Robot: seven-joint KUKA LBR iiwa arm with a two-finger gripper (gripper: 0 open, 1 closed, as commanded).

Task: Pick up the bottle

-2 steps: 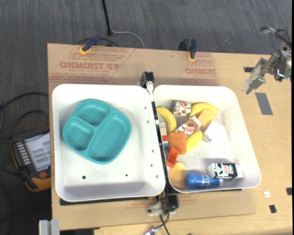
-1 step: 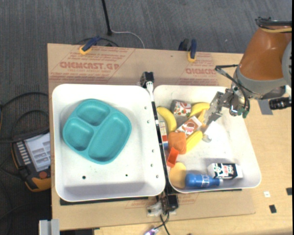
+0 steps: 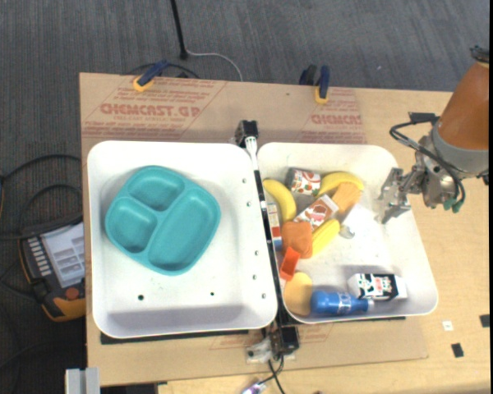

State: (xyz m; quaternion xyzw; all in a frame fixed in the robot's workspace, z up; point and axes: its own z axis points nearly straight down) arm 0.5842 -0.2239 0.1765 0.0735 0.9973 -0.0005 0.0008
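Note:
A blue bottle (image 3: 337,303) lies on its side at the front of the right bin (image 3: 411,245), between a yellow round fruit (image 3: 297,286) and a black-and-white carton (image 3: 375,286). My gripper (image 3: 393,199) hangs over the right part of the same bin, well behind the bottle and apart from it. Its fingers are open, with nothing between them.
The right bin also holds two bananas (image 3: 281,199), small printed cartons (image 3: 316,213), and orange pieces (image 3: 297,238) crowded on its left side. The left bin (image 3: 115,302) holds a teal divided plate (image 3: 162,217). Two clamps (image 3: 320,83) sit at the bench's back edge.

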